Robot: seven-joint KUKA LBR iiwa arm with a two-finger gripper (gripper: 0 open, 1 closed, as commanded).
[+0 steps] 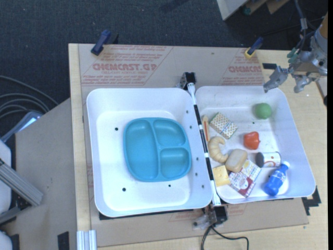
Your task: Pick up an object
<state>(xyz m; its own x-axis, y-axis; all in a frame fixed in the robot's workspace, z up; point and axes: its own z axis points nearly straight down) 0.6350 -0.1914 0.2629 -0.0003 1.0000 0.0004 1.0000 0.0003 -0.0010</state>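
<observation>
The right bin holds several small items: a green ball, a red pepper-like piece, a croissant, a patterned packet, a blue bottle, a yellow cheese wedge and a tan roll. My gripper hangs above the bin's far right corner, up and to the right of the green ball. Its two fingers are spread apart with nothing between them.
The left bin carries a blue divided plate. A black divider rail runs between the bins. Blue and yellow clamps sit on the board's far edge. Cables lie on the floor at left.
</observation>
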